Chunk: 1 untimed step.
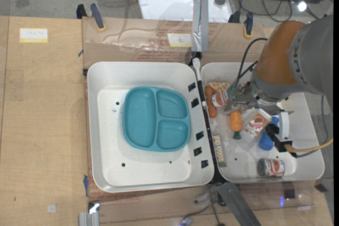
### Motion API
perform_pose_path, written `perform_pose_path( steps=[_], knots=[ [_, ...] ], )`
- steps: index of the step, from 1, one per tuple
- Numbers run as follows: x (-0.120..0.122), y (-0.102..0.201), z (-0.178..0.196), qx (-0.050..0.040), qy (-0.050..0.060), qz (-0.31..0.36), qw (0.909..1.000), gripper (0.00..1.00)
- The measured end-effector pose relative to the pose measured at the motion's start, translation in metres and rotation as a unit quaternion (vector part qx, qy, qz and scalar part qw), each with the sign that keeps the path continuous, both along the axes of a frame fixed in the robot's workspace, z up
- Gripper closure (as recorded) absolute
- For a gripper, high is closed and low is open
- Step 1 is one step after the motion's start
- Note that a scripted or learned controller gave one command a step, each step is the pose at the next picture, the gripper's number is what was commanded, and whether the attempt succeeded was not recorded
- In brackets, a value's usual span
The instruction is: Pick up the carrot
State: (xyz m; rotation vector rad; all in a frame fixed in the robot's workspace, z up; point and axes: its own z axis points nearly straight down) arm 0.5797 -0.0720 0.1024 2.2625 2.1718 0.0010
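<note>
A grey robot arm point(296, 61) is reaching over the right white bin point(312, 166), its gripper point(237, 105) hanging just above the small orange carrot point(235, 121) lying among other items, while a teal divided plate point(156, 118) is sitting in the left bin point(100, 129).

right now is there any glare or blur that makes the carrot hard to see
Camera view: the carrot is sharp and evenly lit in the right bin, with only soft shadow from the arm; glare streaks the clear sheet behind the bins and a bright spot shows at top right, neither reaching the carrot.
</note>
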Motion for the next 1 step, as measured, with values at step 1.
perform_pose_path(
  steps=[1],
  knots=[
    [0.0377,0.0558,0.1381,0.0014,0.001,0.018,0.9998,1.00]
  ],
)
